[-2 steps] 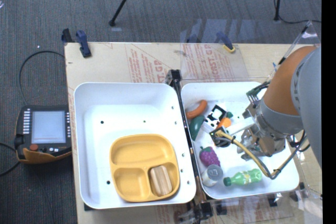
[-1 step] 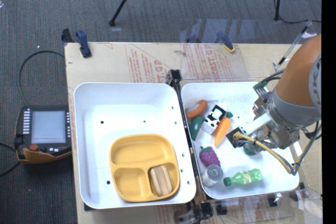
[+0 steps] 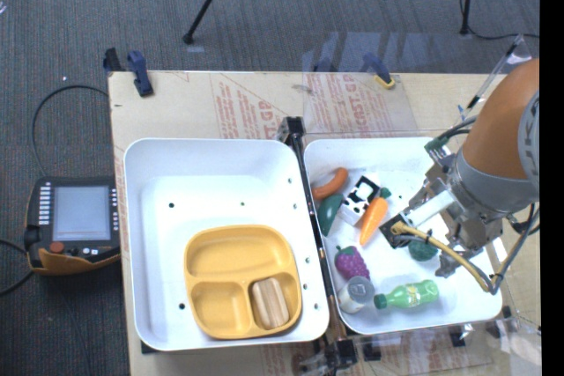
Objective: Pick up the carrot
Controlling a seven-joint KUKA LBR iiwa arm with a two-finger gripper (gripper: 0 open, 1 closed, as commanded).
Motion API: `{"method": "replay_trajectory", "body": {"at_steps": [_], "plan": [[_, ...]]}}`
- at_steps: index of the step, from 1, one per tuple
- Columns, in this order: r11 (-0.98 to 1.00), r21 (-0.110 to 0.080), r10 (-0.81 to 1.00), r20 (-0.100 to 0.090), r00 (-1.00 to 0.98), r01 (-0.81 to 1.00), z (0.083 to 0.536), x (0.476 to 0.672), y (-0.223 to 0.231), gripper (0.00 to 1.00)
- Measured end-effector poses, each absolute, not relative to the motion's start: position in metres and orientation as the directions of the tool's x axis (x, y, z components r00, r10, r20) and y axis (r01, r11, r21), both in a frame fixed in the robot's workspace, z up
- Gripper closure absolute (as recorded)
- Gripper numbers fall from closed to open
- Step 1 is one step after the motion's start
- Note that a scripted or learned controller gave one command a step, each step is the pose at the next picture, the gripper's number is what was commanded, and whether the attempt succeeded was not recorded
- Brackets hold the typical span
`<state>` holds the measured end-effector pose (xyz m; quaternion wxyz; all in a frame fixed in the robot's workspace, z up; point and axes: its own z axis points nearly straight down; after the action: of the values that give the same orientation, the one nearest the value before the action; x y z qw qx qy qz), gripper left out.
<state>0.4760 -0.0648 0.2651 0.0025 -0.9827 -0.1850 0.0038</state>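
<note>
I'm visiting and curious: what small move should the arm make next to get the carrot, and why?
Probably slide the claw a little left in the view, until it sits over the carrot. The carrot lies in the right bin beside the claw, not under it, next to a black-and-white cube.

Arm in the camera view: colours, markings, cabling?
The arm has a broad orange band above a grey wrist ring, with pale grey metal hardware below that. Thin dark cables run beside the wrist. No lettering is readable at this size.
</note>
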Motion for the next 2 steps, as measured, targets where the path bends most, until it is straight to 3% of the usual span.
{"method": "replay_trajectory", "body": {"at_steps": [1, 2], "plan": [[-0.936, -0.012, 0.352, -0.015, 0.936, 0.351, 0.161, 0.525, -0.086, 0.00], [-0.900, -0.011, 0.436, -0.009, 0.900, 0.436, 0.084, 0.546, -0.094, 0.00]]}}
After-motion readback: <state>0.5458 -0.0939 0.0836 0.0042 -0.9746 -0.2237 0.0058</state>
